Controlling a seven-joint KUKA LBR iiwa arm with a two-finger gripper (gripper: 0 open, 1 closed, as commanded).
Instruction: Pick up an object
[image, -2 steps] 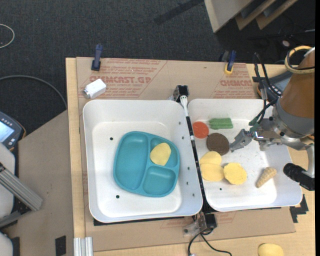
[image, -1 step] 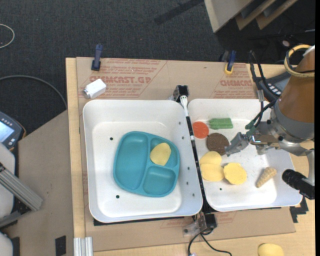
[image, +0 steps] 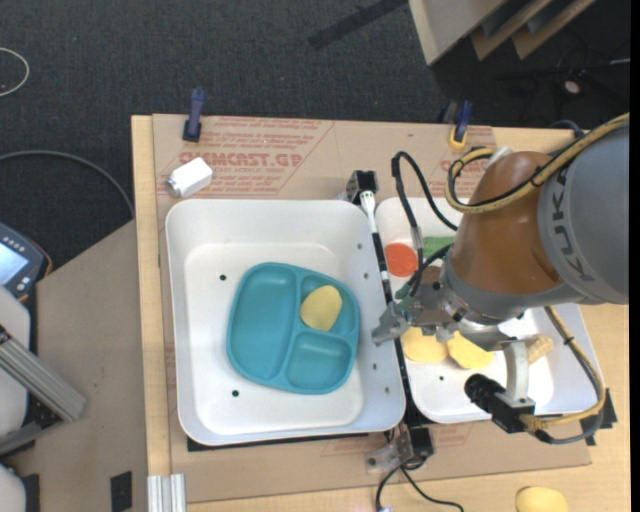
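our gripper (image: 392, 322), we cannot tell its state, hangs at the right bin's (image: 570, 400) left wall, yellow pieces (image: 440, 349) just right.

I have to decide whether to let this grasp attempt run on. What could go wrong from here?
1. The gripper sits low at the divider between the bins, so it may strike that rim rather than an object.
2. The yellow pieces and orange object lie partly under the arm, crowded together; a grasp could nudge them aside.
3. The black cable loops near the wrist and might snag.
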